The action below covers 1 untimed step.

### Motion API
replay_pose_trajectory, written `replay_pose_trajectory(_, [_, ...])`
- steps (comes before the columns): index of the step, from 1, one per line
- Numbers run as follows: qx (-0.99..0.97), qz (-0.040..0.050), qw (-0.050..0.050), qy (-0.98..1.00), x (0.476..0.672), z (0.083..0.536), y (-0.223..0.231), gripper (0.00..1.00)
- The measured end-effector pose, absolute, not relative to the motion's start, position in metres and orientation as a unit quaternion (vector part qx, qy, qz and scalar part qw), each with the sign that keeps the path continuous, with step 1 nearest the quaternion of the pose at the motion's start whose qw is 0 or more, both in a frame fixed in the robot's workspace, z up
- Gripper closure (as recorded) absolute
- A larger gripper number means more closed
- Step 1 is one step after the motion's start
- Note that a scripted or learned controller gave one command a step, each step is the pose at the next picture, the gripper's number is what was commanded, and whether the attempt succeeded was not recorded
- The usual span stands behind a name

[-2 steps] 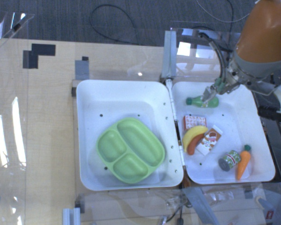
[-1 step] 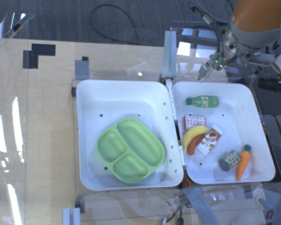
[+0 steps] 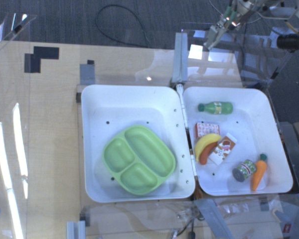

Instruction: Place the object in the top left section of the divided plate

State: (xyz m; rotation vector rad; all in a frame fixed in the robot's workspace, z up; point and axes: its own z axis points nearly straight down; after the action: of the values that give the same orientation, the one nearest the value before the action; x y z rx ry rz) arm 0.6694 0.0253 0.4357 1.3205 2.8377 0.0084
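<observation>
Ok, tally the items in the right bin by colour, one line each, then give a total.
Green: 1, the bottle
Yellow: 1, the banana
Orange: 1, the carrot
Red-brown: 1, the sausage
Red and white: 2, the box and the carton
Mixed label: 1, the can
Total: 7

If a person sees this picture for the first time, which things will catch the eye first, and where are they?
The green plate, with three sections, lies in the left bin and stands out against the white. The right bin holds small bright toys: a green bottle near its far wall, a banana close to the divider, and a carrot beside a can in the near right corner. The gripper hangs at the top, beyond the bins.
</observation>
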Motion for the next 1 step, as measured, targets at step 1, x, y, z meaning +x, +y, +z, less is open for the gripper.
replay_pose_trajectory(1, [0.382,0.0017,0.003,0.924,0.6575,0.3914,0.0799,1.0])
